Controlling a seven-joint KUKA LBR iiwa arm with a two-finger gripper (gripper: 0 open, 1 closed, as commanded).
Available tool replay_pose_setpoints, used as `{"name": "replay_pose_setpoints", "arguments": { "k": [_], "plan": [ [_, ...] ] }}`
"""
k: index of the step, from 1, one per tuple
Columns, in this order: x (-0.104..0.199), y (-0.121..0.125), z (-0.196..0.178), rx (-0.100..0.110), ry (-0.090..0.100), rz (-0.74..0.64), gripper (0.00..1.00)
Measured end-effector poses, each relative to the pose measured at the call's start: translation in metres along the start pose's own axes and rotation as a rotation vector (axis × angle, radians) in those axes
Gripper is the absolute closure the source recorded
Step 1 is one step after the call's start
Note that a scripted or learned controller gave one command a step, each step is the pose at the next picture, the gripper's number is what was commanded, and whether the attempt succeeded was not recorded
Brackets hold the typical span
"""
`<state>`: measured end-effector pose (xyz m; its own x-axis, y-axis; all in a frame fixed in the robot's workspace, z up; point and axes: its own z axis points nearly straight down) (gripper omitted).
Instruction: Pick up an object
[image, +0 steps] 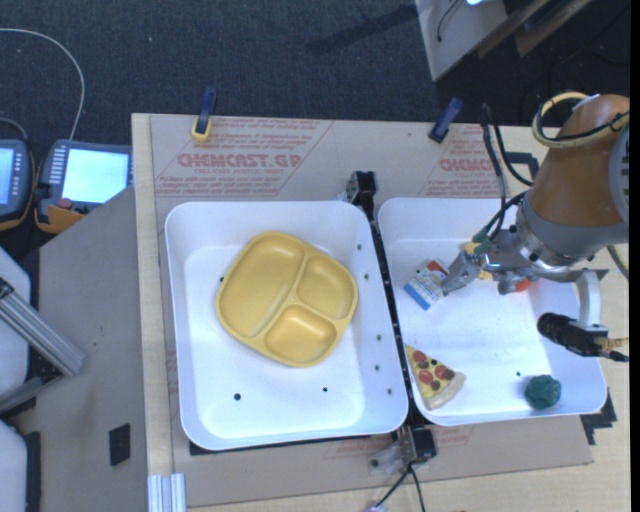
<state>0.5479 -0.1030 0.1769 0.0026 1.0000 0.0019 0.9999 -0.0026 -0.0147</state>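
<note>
Since the task names no particular object, anything loose in the two bins may serve. Nearest the camera in the right white bin (585, 405), at about six o'clock of its floor, a toy pizza slice with red dots (436, 375) lies flat by the bin's left wall, and a small dark green ball-like lump (543, 391) sits at about four o'clock, near the front right corner. Both rest apart from everything else, so either would be easy to reach from above.

Farther back, the grey arm with its orange band (585, 125) leans in from three o'clock, and its claw (452, 281) points toward nine o'clock, low over the floor. Just at its tip lies a small blue, white and red packet-like object (426, 285), at about ten o'clock of that bin. I judge this the object being tried for. Whether the claw is apart or together I cannot tell, nor whether the packet sits between its fingers.

In the left white bin (190, 260) a yellow plastic tray with three compartments (287, 297) lies flat at the centre, well apart from the arm. The brown bench (300, 150) carries both bins, with blue clamps at its twelve o'clock edge.
</note>
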Motion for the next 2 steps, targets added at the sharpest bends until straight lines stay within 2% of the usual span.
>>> {"name": "replay_pose_setpoints", "arguments": {
  "k": [1, 2],
  "plan": [
    [0.0, 0.003, -0.008, -0.015, -0.002, -0.003, 0.0],
    [0.002, 0.007, 0.054, -0.01, 0.0, -0.002, 0.0]
  ]
}}
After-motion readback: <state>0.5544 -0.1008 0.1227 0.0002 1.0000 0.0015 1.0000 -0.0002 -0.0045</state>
